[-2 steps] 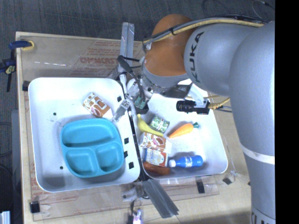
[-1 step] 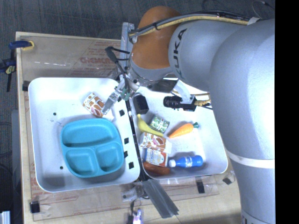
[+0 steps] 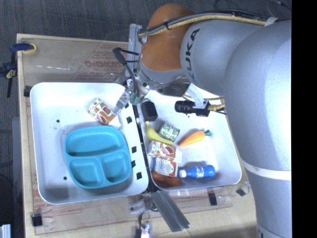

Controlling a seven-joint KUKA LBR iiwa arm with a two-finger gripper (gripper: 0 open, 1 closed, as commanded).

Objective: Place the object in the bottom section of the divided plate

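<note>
A blue divided plate (image 3: 72, 144) lies in the left bin (image 3: 44, 133), with one wide section on its far side and two smaller sections on its near side; all sections are bare. A small brown, white and orange snack packet (image 3: 101, 111) rests on the bin floor just beyond the plate's far edge. My gripper (image 3: 120, 105) reaches down over the divider between the bins, its tip right beside the packet's right end. Whether it touches the packet is unclear from this angle.
The right bin (image 3: 225, 133) holds a banana (image 3: 152, 133), a green packet (image 3: 170, 131), a carrot (image 3: 192, 138), a printed pouch (image 3: 163, 155), a blue-capped bottle (image 3: 198, 171) and a black object (image 3: 149, 110). The arm's grey body covers the bench's right side.
</note>
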